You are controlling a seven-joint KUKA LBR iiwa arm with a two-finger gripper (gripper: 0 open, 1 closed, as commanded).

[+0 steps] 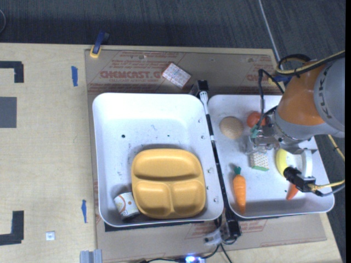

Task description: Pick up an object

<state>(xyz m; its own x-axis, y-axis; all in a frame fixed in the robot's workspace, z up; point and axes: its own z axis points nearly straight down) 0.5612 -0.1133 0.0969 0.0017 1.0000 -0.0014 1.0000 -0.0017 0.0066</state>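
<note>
My gripper (261, 143) hangs over the middle of the right bin (323, 204), below the grey arm with its orange band. Just in front of it lies a small pale chequered piece (259, 159) with a green strip beside it. A beige rounded lump (231, 127) sits to the gripper's left, and a red-orange ball (253, 118) lies at its back left, partly behind the wrist. A yellow object (282, 161) rests to the gripper's right. An orange carrot (239, 188) with a green top lies near the bin's front left.
The left bin (104, 109) holds a large yellow compartment tray (167, 181) and a small patterned cup (125, 204) at its front left corner. A small red piece (293, 192) and the arm's black cable fitting lie at the right bin's front right.
</note>
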